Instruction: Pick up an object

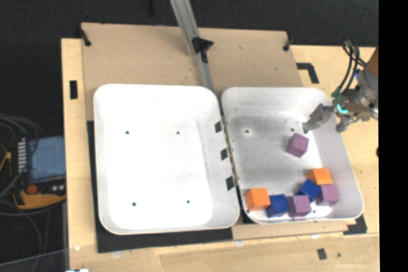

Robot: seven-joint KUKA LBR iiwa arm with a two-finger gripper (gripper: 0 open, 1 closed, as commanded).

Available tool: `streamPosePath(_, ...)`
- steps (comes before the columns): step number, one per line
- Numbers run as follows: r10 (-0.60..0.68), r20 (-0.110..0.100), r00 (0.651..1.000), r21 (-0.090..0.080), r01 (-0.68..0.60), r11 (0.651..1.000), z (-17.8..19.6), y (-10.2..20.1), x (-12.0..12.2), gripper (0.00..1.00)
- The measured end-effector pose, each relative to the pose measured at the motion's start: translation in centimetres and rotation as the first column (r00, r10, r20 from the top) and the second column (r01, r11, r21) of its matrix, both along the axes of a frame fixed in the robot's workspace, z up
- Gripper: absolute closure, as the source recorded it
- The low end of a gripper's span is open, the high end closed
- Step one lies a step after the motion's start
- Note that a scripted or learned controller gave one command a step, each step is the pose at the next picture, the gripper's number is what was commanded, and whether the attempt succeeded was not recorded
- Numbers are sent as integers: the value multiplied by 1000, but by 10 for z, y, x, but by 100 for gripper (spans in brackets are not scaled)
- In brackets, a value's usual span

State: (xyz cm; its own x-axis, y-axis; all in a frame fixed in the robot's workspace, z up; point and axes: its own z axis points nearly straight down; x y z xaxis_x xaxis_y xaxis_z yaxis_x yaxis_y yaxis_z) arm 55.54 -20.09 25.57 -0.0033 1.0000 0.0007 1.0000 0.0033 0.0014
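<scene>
My gripper hangs over the upper right corner of the right bin, its two fingers spread open with nothing between them. A purple cube lies alone just below and left of the left fingertip, apart from it. Along the bin's front edge lie an orange cube, a blue cube and a purple cube. Nearer the front right corner are another blue cube, an orange cube and a purple cube.
The left bin sits beside the right one, with black clips along the shared edge. A slanted metal pole rises from behind the bins. Cables and a blue box lie off the bench's left side.
</scene>
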Motion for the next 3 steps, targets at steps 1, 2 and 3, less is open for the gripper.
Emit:
streamPosePath(1,-5,-5,1000,-2,5,1000,-57,-7,5,0)
streamPosePath(2,-6,-6,1000,-2,6,1000,-119,-5,8,0)
streamPosePath(3,-7,2,1000,-5,7,1000,-158,-7,9,0)
